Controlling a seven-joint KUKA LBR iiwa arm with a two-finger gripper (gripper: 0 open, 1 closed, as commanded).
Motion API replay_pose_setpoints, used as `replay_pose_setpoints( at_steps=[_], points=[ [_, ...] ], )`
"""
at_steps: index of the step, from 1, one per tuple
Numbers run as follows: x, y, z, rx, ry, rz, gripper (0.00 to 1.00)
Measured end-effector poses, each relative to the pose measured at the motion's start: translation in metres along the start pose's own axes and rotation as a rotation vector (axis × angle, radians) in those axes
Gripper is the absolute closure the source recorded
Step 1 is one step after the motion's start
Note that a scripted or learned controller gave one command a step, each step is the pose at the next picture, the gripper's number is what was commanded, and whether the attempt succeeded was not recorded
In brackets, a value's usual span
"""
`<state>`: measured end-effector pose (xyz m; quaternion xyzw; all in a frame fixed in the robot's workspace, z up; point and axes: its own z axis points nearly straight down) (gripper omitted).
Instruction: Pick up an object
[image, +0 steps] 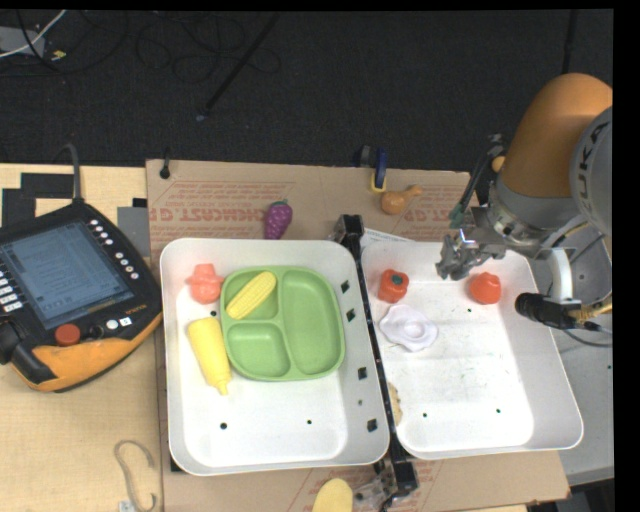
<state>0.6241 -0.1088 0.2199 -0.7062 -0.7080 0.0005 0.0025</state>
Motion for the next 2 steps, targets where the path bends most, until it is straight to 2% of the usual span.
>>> replay_pose_setpoints(
  at_steps=[1,2],
  points=[
    [0.047,-0.011,-0.01,-0.001,0.0,0.0,1.0],
    [0.097,-0.017,0.002,0.0,0.0,0.0,1.0]
  ],
)
